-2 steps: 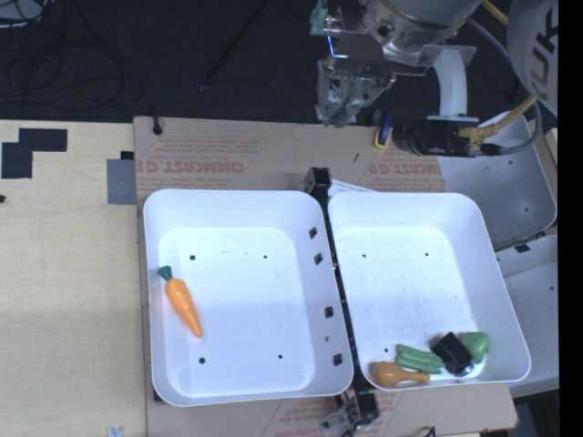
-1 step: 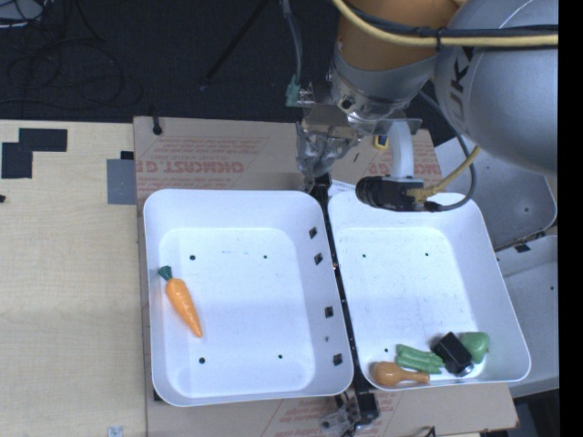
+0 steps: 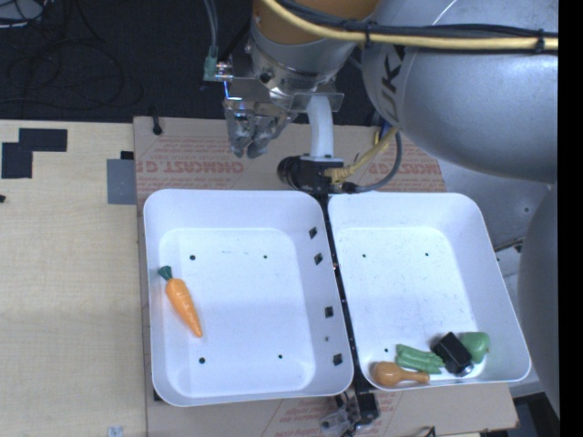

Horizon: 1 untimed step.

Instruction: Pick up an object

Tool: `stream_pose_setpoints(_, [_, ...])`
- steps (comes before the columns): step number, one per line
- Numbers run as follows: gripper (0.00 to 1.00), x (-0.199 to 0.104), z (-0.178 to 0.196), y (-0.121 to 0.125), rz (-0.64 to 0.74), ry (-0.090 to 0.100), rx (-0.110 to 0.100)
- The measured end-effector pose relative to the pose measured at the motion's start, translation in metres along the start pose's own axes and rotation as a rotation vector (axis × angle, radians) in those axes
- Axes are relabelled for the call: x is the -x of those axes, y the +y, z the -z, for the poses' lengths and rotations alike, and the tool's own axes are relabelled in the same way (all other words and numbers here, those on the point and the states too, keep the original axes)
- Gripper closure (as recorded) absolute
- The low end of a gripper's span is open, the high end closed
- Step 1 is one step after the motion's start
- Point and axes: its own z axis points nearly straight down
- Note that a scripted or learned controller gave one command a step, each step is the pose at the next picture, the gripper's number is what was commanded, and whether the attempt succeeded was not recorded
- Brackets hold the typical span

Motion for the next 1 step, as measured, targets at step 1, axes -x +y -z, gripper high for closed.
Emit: stream_pose_setpoints(1, [1.00, -0.0250, 0.1324, 0.0120, -0.006, 0.002, 0.011])
